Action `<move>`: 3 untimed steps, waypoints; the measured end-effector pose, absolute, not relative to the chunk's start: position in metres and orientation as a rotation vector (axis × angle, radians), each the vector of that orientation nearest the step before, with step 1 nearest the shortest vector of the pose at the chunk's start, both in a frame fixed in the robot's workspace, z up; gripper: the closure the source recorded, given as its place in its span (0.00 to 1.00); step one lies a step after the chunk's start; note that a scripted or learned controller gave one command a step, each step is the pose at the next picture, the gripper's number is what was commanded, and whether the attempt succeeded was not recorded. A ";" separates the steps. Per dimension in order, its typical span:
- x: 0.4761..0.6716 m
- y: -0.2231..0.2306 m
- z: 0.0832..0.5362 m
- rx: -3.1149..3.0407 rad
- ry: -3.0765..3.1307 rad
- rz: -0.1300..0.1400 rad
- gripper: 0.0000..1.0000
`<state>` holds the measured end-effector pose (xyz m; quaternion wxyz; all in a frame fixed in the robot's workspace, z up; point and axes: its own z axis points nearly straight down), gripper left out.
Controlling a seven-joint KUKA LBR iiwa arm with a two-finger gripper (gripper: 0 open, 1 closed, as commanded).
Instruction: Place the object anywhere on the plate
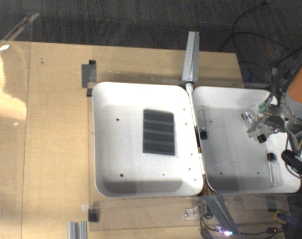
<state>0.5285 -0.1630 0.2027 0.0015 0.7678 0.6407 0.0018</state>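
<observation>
Hovering over the right bin (226, 91), fingers (254, 125): can't tell if open, shut or loaded. Likely object, a small black piece (203, 133), sits well left of them, hard by the bin wall. Risk: wall fouls the grasp, nothing reaches the ribbed plate (159, 132) further left

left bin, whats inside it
A dark ribbed rectangular plate lies flat near the middle of the left bin. Nothing rests on top of it. Whatever is under the plate is covered.
</observation>
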 end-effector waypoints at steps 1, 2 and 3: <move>0.579 -0.090 0.103 2.627 1.724 0.001 1.00; 0.632 -0.006 0.186 2.345 2.085 0.007 1.00; 0.652 0.056 0.185 2.355 2.076 0.005 1.00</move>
